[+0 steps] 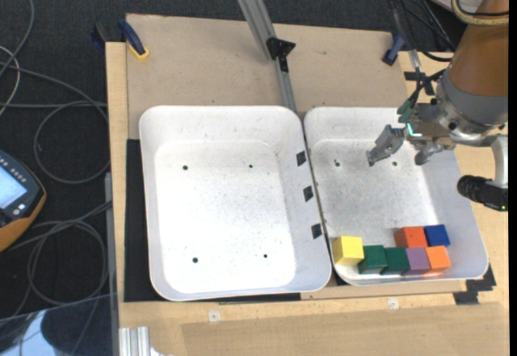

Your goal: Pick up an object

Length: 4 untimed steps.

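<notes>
Two shallow white bins sit side by side on a bench top of bare board: the left bin (161, 136) and the right bin (355, 193). Three small black tabs (308, 194) mark the seam where their rims meet.

Seven small blocks lie in the right bin, all clustered against its near wall — one yellow block (349, 249), two green blocks (384, 258), one red-orange block (413, 236), one blue block (436, 234), one purple block (418, 258) and one orange block (438, 257). They form two touching rows; the yellow block stands at the left end, just beside the first green one.

The arm (478, 64) enters from the right, orange-banded above the wrist. Its gripper (402, 149) hangs over the far half of the right bin, well apart from the blocks. The two fingers are spread, one finger (382, 148) angled to the left and the other to the right, with nothing between them.

Two blue clamps (133, 39) grip the far edge of the board, one at each corner. A grey metal pole (257, 15) slants across the bench toward the seam between the bins. Black cables (48, 120) loop over the dark floor at left, near one handheld device (14, 197) with a lit screen — its text is too small to read. No label or writing is legible anywhere.
</notes>
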Available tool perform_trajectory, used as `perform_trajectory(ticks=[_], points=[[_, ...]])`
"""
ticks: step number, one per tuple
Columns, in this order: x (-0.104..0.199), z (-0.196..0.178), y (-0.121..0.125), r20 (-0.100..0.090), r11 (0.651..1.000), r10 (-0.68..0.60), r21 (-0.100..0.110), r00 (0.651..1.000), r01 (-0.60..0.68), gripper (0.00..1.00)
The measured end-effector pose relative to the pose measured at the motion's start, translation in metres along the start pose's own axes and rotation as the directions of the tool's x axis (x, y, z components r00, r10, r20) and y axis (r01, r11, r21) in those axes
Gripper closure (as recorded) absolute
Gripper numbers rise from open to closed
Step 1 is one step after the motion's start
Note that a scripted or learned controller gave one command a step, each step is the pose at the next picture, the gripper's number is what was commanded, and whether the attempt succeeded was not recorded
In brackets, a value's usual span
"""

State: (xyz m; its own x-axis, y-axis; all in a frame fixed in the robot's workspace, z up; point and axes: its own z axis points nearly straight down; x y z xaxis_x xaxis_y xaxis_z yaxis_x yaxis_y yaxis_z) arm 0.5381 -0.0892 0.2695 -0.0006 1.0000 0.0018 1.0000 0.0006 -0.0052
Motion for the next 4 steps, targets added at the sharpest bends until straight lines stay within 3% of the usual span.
perform_trajectory(ticks=[1, 4], points=[[0.0, -0.002, 0.001, 0.001, 1.0, 0.0, -0.005, 1.0, 0.0, 0.0], [-0.009, 0.151, 0.01, 0.0, 1.0, 0.002, 0.002, 1.0, -0.002, 0.0]])
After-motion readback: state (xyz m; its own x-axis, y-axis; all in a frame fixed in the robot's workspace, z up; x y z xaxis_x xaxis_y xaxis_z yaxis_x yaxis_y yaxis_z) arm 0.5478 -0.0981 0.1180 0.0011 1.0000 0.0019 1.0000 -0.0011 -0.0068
